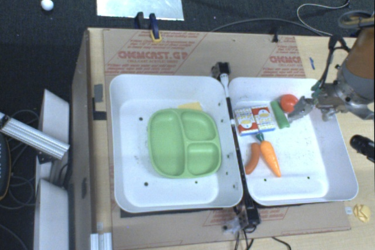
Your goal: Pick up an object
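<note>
Right bin (340, 173): tomato (288, 102) just beside hand (301, 108).

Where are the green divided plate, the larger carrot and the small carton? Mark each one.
green divided plate (184, 143): camera view, on the ridge where its compartments meet.
larger carrot (270, 158): camera view, mid-body.
small carton (255, 119): camera view, middle of its printed top face.

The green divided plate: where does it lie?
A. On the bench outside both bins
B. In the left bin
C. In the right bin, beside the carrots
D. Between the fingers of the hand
B: the green divided plate lies flat inside the left bin, while the carrots lie in the right bin.
</note>
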`<action>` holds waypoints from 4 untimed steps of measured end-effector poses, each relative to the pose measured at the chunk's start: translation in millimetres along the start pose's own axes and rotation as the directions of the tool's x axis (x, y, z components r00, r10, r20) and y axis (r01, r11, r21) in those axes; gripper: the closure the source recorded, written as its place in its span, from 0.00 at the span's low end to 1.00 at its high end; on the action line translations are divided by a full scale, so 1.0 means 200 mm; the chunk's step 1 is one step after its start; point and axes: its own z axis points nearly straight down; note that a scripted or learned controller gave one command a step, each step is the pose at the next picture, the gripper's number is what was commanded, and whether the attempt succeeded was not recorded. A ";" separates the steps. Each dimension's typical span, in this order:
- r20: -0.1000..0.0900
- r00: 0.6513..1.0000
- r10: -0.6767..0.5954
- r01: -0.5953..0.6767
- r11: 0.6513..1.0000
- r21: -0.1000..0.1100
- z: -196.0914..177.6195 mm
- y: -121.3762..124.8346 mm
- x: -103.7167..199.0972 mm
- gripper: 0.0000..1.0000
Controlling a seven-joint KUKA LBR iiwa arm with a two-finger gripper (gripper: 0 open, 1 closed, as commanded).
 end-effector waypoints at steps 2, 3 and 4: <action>0.000 1.000 -0.001 0.001 1.000 -0.001 0.80 0.46 0.12 0.00; -0.002 1.000 -0.002 0.002 1.000 0.006 0.74 0.46 0.12 1.00; 0.000 1.000 -0.002 0.002 1.000 -0.003 0.29 0.29 0.29 1.00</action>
